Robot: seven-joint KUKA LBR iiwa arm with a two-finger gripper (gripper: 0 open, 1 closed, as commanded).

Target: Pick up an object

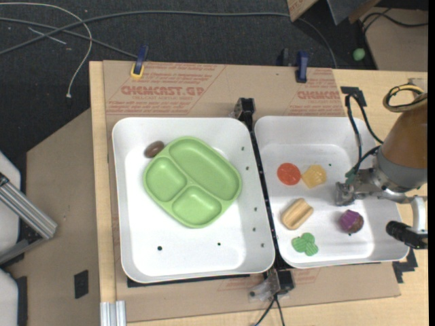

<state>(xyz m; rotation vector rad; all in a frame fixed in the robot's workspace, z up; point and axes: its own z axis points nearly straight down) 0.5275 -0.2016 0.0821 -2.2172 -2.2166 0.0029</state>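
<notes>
Over the right-hand bin [319, 129] the end effector [342, 194] is seen low near the bin floor, reached in from the right on the grey arm [408, 148] with its orange band; whether it is apart or together cannot be told, as the parts are small and dark against the white, and nothing is seen clamped in it. It is placed just beside the purple object [351, 221], which lies below and slightly right of it, apparently apart from it, so that object is judged the likeliest target of the pick, though contact cannot be ruled out. Further left in the same bin are spread an orange-red round piece [289, 174], a yellow piece [314, 176] just beside it, a tan bread-like piece [297, 213] and a green clustered piece [305, 244], all lying loose and apart enough that any one could be approached from above. A green divided plate [192, 180] is set tilted in the left bin [129, 202], with a small brown object [155, 149] touching or nearly touching its upper left rim. Both bins are carried on a bench [204, 87] covered with printed cardboard, held by two blue clamps [141, 60] at the far edge; dark carpet [47, 66] with loose cables [61, 32] is seen beyond
</notes>
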